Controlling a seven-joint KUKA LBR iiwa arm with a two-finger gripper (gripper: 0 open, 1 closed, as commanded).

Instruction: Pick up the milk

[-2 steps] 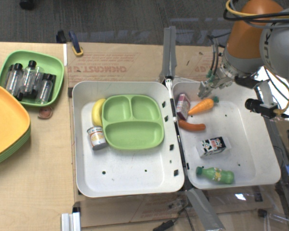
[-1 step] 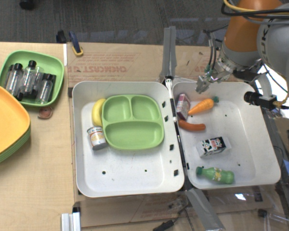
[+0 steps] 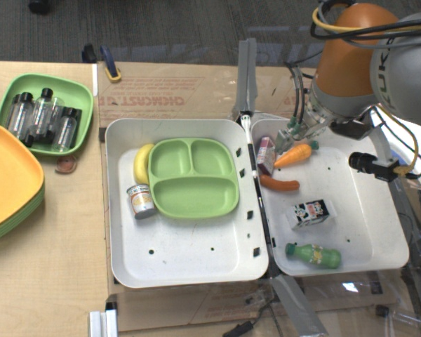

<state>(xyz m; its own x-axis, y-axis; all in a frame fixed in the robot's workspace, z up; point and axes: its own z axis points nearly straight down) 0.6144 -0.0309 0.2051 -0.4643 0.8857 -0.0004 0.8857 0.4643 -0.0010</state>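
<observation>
**Milk carton lies free in the right bin, arm off at the far corner**

Nearest the camera, a green bottle (image 3: 313, 255) lies on its side along the front edge of the right bin (image 3: 368, 209). Just behind it, apart from everything else, lies the milk (image 3: 311, 213), a small black-and-white carton tipped onto its side near the middle of the bin floor. Farther back are a sausage (image 3: 279, 182), a carrot (image 3: 293, 155) and a small pink-capped item against the dividing wall. The gripper (image 3: 299, 128) hovers at the far left corner of this bin, just above the carrot and well apart from the milk; whether its jaws are spread or pressed together I cannot tell.

The left bin (image 3: 123, 244) holds a green divided plate (image 3: 194, 177), a banana (image 3: 142, 163) and a small jar (image 3: 142, 201).

The carton looks light and fairly stiff, though its thin walls would likely dent under a hard squeeze, and its smooth printed faces may slip. Taking it across the two long flat sides, at mid-body, seems safest.
</observation>
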